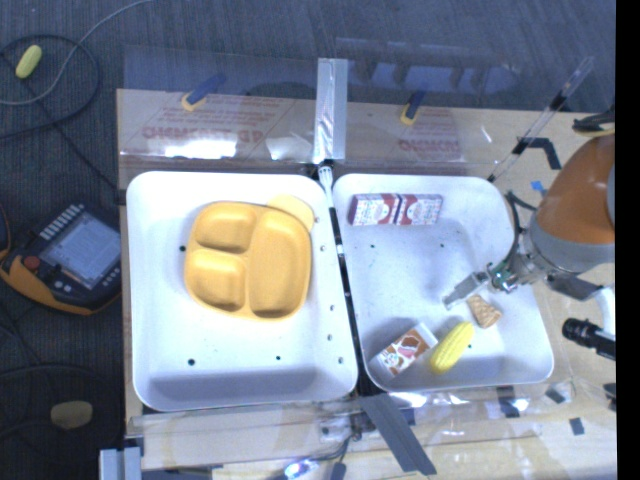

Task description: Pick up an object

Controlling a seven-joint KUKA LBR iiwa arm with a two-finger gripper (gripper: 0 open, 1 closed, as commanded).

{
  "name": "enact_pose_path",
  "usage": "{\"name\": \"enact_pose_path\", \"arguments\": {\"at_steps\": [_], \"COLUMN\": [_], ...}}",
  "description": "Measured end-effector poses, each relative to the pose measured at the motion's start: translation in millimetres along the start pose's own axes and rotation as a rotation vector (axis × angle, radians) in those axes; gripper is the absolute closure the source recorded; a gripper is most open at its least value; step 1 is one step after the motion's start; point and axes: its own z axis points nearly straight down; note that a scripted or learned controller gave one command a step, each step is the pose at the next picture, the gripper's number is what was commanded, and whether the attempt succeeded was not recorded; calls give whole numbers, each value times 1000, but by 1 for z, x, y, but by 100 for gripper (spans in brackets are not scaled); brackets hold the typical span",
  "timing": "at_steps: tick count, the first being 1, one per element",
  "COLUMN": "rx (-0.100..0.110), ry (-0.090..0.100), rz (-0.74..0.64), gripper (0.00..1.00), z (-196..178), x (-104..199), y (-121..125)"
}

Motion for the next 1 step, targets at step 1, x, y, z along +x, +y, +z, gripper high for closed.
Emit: {"name": "enact_pose_path", "arguments": {"at_steps": [1], "rx": [-32], "ry": [-6], "rz": [185], "gripper": [0], "z": [14], "x": [18], "y": [-29]}}
